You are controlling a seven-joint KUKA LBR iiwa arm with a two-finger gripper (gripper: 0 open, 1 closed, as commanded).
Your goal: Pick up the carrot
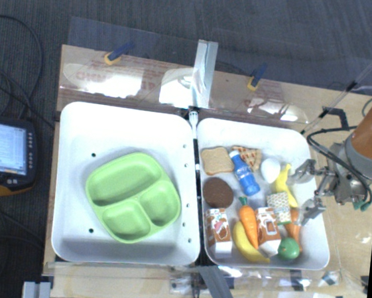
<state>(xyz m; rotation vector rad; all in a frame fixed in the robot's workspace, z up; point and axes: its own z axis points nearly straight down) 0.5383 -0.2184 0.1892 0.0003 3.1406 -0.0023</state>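
light: even, bright overhead | glare: being thrown off clear sheet (179, 87) behind bins | shadows: faint | focus: slightly soft

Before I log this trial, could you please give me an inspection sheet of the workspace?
Surface: two shallow white bins side by side on a bench.
Job's things: orange toy carrot lies in the right bin, ungrasped.
Clutter: green divided plate in left bin; blue bottle, yellow banana, brown cookie beside the carrot.
Gripper: over right bin's right edge, open.
Cables: black cable at left.
Surroundings: handheld control pendant at left.
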